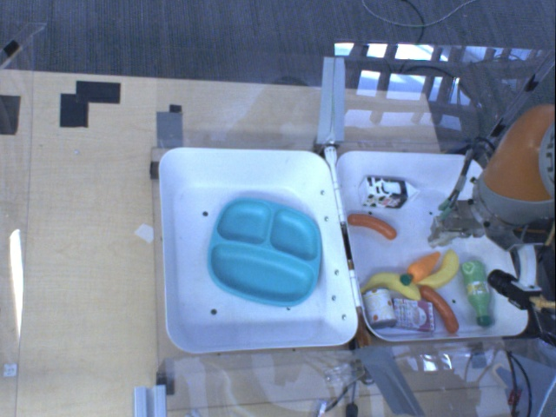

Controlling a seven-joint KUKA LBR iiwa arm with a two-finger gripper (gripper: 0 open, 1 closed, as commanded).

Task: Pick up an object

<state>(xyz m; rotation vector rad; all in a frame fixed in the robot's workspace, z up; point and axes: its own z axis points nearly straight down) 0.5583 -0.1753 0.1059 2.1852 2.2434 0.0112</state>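
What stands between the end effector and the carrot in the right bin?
Nothing visible. The end effector hangs in the right bin just above the orange carrot, with bare white floor between them. A yellow banana lies against the carrot on its right.

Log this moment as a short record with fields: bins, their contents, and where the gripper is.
left bin: blue divided plate
right bin: black-and-white packet, sausage, carrot, two bananas, green bottle, can, pink carton, second sausage
gripper: over right bin, above the carrot and bananas
held: nothing seen between its tips
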